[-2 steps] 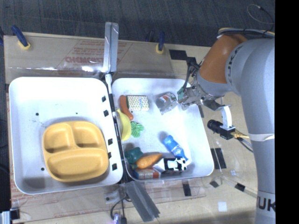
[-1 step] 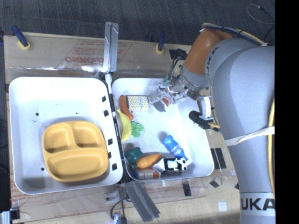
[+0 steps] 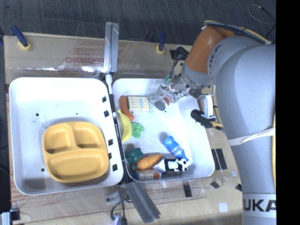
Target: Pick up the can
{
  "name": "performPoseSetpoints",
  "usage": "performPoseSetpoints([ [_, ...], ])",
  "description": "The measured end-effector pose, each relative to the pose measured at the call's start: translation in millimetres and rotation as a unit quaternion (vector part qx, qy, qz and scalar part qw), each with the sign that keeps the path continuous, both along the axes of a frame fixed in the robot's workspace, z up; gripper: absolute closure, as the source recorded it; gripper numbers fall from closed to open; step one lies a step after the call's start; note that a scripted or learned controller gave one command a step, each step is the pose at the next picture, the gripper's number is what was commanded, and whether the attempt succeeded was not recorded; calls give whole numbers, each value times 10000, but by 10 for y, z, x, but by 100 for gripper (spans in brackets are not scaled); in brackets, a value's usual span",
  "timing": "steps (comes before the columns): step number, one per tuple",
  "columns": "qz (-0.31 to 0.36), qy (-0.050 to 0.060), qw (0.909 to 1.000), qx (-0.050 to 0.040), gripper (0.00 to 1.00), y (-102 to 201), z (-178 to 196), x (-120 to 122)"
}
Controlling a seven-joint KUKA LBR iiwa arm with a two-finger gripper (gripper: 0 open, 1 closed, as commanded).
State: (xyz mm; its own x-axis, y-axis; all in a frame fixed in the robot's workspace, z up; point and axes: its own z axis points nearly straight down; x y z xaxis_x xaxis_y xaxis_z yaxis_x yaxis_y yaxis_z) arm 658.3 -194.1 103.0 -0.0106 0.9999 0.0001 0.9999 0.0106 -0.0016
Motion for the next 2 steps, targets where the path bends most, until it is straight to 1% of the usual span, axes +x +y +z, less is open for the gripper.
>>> performPoseSetpoints([
  [1, 781, -7, 9969, 1, 100, 1047, 1286, -10],
  [2, 1468, -8, 9892, -5, 100, 829, 1990, -512],
])
